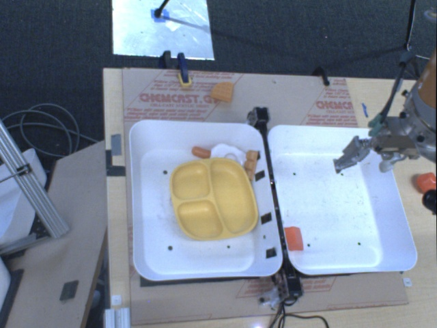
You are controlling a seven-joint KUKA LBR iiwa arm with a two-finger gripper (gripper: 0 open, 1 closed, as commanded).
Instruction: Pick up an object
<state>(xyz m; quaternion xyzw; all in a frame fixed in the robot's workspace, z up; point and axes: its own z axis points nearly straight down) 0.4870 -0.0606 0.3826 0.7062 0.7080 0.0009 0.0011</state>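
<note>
Lying in the left bin (pixel 147 183), near its middle, a yellow divided plate (pixel 213 198) with three compartments is seen, flat on the bin floor. Just behind the plate, toward the far wall of that bin, a small orange sausage-shaped piece (pixel 201 152) is found, with a white object (pixel 227 152) beside it and a tan cork-like piece (pixel 251 161) next to the inner wall. In the right bin (pixel 382 203), an orange block (pixel 293 238) is set at the near left corner, against the wall shared with the left bin. Above the far right part of the right bin the hand (pixel 345 161) is held, its grey fingers pointing toward the bin's middle; nothing is seen between them, and how far they are parted cannot be told. On the counter (pixel 287 94), behind the left bin, a tan sponge-like block (pixel 222 91) is placed, and a yellow-and-blue clamp (pixel 183 70) is fixed at the far edge. Near the counter's right edge an orange-red object (pixel 425 181) is partly seen
</note>
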